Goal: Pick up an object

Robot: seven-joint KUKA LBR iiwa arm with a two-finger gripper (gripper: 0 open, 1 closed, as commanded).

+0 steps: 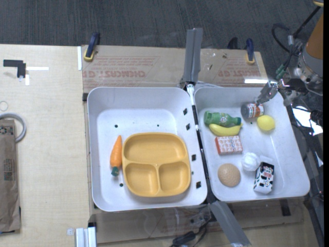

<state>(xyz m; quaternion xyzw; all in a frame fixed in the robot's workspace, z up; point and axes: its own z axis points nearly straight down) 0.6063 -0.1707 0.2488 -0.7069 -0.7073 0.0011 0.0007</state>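
Jaws [268, 91] hang at the right bin's [295, 153] far edge, and I can't tell whether they're spread or pinched. Just beneath them lies a small can [251, 110], beside the lemon [266, 123]. It looks stiff, light, slippery; grip across its round sides.

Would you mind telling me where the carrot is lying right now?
The carrot lies in the left bin, near its left wall, just beside the left edge of the yellow divided plate.
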